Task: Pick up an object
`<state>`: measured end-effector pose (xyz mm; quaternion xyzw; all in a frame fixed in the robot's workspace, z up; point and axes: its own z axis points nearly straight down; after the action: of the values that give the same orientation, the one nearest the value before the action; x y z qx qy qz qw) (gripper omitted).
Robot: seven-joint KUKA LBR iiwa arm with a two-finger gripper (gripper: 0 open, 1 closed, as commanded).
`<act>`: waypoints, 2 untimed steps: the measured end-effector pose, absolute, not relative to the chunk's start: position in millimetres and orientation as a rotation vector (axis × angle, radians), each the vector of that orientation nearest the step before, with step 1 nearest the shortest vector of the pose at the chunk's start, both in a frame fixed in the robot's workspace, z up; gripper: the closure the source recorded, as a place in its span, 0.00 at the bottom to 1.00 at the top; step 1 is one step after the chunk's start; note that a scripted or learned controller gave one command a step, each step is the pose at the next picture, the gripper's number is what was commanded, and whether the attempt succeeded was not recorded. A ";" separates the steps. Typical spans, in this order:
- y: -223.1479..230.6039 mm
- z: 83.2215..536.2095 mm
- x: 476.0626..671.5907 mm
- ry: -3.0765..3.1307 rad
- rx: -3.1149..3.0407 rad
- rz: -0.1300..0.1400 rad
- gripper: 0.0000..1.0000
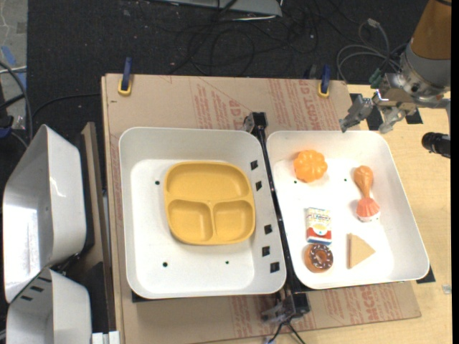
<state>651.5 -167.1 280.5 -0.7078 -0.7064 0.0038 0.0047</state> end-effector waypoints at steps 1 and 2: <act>-166.3 288.8 653.3 -2.223 -2.221 0.001 0.00; -156.5 230.5 654.1 -2.223 -2.215 0.005 0.00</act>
<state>654.1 -156.5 230.5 -0.7058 -0.7084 0.0016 0.0020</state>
